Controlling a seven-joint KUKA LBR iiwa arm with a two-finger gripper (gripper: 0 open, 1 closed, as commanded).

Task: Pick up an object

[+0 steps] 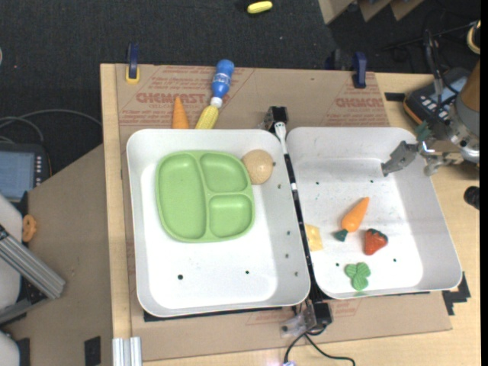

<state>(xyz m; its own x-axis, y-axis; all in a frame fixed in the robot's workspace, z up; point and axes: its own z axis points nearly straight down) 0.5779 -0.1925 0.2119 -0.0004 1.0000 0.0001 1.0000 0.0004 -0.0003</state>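
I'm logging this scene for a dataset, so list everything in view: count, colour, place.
bins: two, white, side by side on the bench
divided plate: one, green, left bin
ball: one, tan, left bin, by the plate's upper right corner
carrot: one, orange, right bin
strawberry: one, red, right bin
broccoli: one, green, right bin near its front edge
cheese wedge: one, yellow, right bin's left edge
bottle: one, blue and yellow, behind the left bin
tool: one, grey, over the right bin's far right corner
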